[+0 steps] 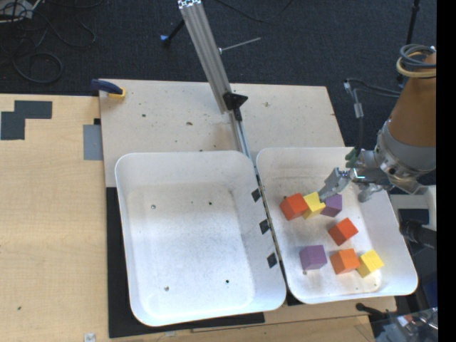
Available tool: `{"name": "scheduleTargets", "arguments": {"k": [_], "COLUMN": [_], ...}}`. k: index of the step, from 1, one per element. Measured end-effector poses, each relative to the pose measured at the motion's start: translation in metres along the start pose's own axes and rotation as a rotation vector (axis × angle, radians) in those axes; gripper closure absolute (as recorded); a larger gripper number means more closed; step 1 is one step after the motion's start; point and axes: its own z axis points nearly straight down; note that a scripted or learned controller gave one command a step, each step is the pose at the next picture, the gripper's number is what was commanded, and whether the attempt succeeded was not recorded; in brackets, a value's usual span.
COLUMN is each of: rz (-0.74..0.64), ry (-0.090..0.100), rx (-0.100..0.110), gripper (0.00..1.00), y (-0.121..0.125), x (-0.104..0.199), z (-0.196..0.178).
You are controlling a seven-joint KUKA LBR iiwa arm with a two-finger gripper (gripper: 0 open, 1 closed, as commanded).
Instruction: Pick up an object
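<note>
Several small blocks lie in the right bin [399, 280]. An orange-red block [293, 206], a yellow block [313, 204] and a purple block [332, 205] sit in a touching row near the bin's middle. Below them are a red-orange block [343, 230], a second purple block [313, 257], an orange block [345, 261] and a second yellow block [370, 263]. My gripper [350, 188] hangs over the bin's upper right, just above and right of the purple block in the row. It is open, with nothing between its fingers [335, 184].
The left bin [142, 184] stands beside the right one, with black clips [264, 226] along the shared edge. A slanted aluminium beam [210, 55] rises behind the bins. A blue and yellow clamp [108, 87] lies at the bench's back left corner.
</note>
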Motion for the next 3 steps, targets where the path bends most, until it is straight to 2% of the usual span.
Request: {"name": "scheduleTargets", "arguments": {"k": [1, 3], "rz": [0.005, 0.003], "ry": [-0.001, 0.000], "rx": [-0.006, 0.002], "gripper": [0.00, 0.00], "y": [0.000, 0.006], "x": [-0.002, -0.008], "z": [-0.002, 0.113]}}
